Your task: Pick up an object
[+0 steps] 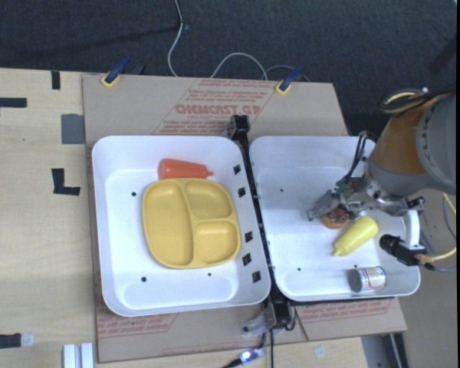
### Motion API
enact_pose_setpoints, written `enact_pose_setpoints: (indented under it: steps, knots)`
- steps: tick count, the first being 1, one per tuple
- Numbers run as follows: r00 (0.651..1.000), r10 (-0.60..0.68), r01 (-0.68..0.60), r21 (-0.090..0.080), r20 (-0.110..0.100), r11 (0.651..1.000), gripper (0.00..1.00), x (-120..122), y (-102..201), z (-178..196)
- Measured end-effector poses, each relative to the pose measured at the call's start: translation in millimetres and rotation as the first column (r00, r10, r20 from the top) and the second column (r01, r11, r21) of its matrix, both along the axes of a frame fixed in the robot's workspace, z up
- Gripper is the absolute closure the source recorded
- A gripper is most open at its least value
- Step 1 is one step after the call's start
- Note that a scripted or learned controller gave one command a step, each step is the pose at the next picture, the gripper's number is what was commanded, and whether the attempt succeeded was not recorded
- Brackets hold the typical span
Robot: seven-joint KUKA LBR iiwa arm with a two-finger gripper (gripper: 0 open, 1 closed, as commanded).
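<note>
Look first at the small orange-brown object [335,219] in the right bin [291,159]: it lies near the middle of the bin floor, and the claw [327,208] sits right over it, its dark fingers pointing left. You cannot tell from this slant whether the claw is open or closed, nor whether it has hold of the object.

Just beside that object, to its right, you have a yellow squeeze bottle [356,235] lying on its side, tilted. Nearer the front edge of the same bin lies a small can [366,279] on its side, silver with an orange band; its label is too small to read.

The grey arm [437,140] with its orange band [399,140] reaches in from the right above the bin.

In the left bin [111,167] you see a yellow divided plate [190,222] with three compartments, and an orange carrot-like piece [184,169] touching its far edge.

Both bins rest on a cardboard sheet [215,102] on the bench; its red print reads "CHEMCAST", with smaller lines you cannot make out.
</note>
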State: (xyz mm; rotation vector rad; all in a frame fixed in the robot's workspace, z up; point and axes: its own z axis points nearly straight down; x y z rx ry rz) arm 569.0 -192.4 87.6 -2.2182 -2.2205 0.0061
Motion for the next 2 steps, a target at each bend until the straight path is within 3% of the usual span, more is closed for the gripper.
enact_pose_setpoints:
  steps: [1, 2]
  knots:
    - [1.0, 0.001, -0.001, 0.002, 0.002, 1.0, 1.0, 1, 1, 13]
    - [1.0, -0.001, 0.001, 0.001, 0.006, 1.0, 1.0, -8, -2, 65]
